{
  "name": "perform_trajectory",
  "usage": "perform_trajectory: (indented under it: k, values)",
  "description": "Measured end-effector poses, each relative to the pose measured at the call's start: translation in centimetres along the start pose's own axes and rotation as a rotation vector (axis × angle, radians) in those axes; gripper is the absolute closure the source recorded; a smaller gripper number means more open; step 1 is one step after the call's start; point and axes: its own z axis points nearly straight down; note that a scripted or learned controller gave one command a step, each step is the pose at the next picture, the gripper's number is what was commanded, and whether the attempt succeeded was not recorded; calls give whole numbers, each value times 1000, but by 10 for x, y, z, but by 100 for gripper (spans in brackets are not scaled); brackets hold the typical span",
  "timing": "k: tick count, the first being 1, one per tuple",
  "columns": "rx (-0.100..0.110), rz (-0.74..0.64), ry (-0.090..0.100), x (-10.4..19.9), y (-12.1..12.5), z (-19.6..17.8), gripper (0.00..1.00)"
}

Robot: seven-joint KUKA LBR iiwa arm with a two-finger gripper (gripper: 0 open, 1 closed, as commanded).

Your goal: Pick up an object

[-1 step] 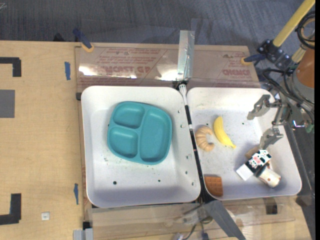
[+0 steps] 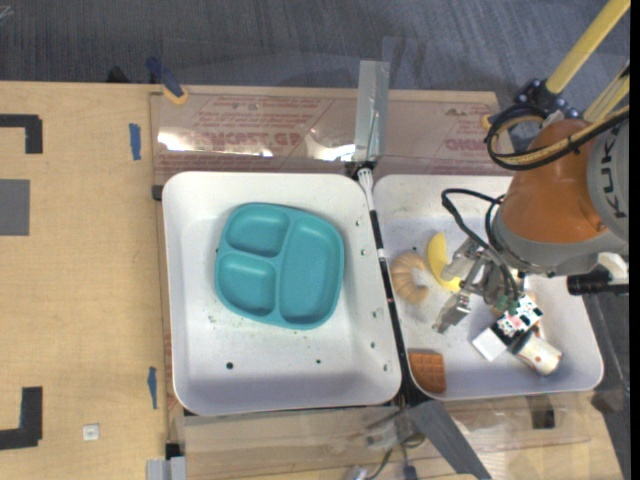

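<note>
The grey arm [image 2: 600, 183] carries the letters "KU". Its metal end effector [image 2: 460, 303] hangs spread over the right bin [image 2: 580, 368], pinching nothing, just beside a yellow banana [image 2: 438, 256] and a pale croissant [image 2: 409, 276]. A teal divided plate [image 2: 280, 265] lies in the left bin [image 2: 190, 268].

Note wooden worktop [image 2: 80, 268] filling your 9 o'clock side. Two white bins side by side, touching: left bin [image 2: 190, 368] near centre, right bin [image 2: 575, 373] at 3 o'clock. Grey metal post [image 2: 372, 108] at 12 o'clock, above seam between bins. Clear plastic sheet [image 2: 250, 128] with red print behind both bins. Black tape corners at 10 o'clock [image 2: 25, 133] and 8 o'clock [image 2: 25, 418]. Blue tape strip [image 2: 134, 140] just beside sheet's left end. Small white square [image 2: 91, 431] at 8 o'clock. Grey carpet [image 2: 250, 18] across 12 o'clock edge.
</note>
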Motion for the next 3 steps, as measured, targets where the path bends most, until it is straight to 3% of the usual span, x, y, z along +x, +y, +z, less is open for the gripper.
perform_trajectory:
  k: [1, 2, 3]
  values:
    - [-2, -222, -21, 40, -37, 30, 0]
    - [-2, -223, -34, 37, -35, 17, 100]
    - [-5, 49, -14, 58, 41, -67, 100]
